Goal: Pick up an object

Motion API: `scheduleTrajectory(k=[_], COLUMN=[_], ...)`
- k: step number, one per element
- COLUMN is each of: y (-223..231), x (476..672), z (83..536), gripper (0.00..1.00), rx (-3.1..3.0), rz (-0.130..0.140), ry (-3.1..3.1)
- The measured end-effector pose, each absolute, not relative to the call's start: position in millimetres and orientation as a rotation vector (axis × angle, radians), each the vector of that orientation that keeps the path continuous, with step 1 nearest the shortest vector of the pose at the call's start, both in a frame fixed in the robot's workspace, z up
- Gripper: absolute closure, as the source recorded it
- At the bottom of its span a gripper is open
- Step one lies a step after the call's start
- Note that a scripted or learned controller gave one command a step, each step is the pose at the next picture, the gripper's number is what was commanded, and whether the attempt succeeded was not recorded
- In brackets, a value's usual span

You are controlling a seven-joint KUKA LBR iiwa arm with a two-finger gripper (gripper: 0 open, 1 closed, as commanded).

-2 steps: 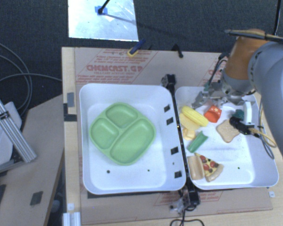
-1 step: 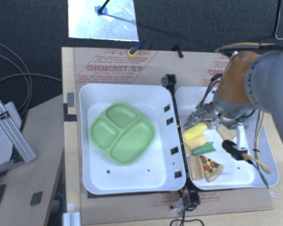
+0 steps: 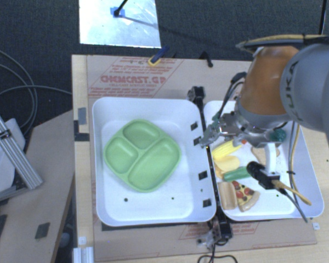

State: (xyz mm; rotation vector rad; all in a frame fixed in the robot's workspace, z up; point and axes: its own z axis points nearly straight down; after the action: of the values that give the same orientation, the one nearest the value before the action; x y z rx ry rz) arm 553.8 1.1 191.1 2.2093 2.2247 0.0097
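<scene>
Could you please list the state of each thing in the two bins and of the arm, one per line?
Green divided plate: lying flat in the left bin, nothing on it.
Pizza slice toy: lying flat near the right bin's front edge.
Yellow corn toy: lying on its side below the arm.
Green-handled tool: lying flat beside the corn.
Arm: reaching over the right bin, wrist low above the toys.

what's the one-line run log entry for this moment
arm: over right bin | left bin: green divided plate | right bin: toy pizza slice, corn | grasp: unconfirmed
</scene>
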Motion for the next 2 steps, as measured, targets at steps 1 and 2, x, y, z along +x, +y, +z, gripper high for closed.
scheduleTrajectory(k=[1, 2], y=[-8.7, -9.3], x=[509.5, 519.4], z=[184.1, 184.4], gripper=[0.0, 0.0], rx=[2.223, 2.22], rz=[-0.002, 0.002], ry=[2.223, 2.221])
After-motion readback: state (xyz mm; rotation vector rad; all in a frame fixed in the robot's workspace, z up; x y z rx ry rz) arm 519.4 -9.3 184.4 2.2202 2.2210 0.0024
